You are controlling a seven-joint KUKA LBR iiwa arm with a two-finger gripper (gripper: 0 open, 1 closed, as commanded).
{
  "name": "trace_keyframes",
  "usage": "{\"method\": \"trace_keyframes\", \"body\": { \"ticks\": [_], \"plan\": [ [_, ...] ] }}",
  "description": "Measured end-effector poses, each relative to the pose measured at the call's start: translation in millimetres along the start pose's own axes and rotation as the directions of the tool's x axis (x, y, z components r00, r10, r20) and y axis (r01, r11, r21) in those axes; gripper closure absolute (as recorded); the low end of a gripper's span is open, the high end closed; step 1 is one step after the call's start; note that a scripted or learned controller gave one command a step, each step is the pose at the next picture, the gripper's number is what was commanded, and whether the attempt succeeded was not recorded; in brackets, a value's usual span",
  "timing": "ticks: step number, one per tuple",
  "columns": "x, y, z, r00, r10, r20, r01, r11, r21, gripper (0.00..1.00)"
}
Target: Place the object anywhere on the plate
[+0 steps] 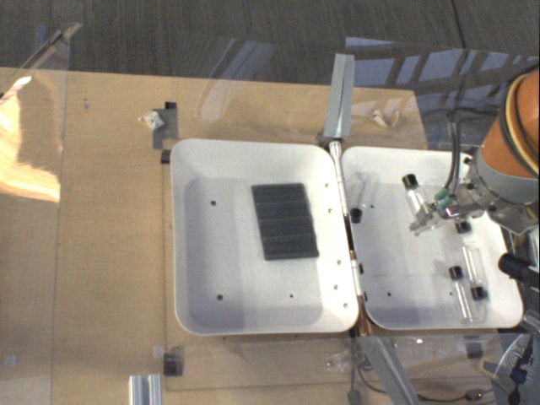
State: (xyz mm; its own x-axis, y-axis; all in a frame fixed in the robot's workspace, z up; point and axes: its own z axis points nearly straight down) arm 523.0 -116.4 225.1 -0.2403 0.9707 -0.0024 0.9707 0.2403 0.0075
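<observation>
A dark grey ribbed plate (285, 220) lies flat in the middle of the left bin (198, 226). In the right bin (396, 298) lie several clear vials with black caps. One vial (413, 196) lies in the upper middle of that bin, its cap toward the back. My gripper (430, 216) hangs low over the right bin, just right of and in front of this vial's near end. From this angle it is unclear whether the gripper touches the vial.
Another vial (361, 194) lies by the right bin's left wall. Two more vials (471, 262) (466, 304) lie near its front right corner. A grey post (339, 99) stands behind the seam between the bins. The arm's orange band (523, 125) is at the right edge.
</observation>
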Motion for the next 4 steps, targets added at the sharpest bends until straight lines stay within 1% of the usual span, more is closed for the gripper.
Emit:
{"method": "trace_keyframes", "body": {
  "ticks": [1,2,3,4],
  "plan": [
    [124,-5,41,0.999,-0.034,-0.003,0.034,0.999,0.004,1.00],
    [162,75,39,0.998,-0.060,-0.003,0.060,0.998,0.003,1.00],
    [240,72,9,0.943,-0.332,-0.003,0.332,0.943,-0.001,1.00],
    [282,124,15,0.945,-0.326,-0.004,0.326,0.945,0.002,1.00]
  ]
}}
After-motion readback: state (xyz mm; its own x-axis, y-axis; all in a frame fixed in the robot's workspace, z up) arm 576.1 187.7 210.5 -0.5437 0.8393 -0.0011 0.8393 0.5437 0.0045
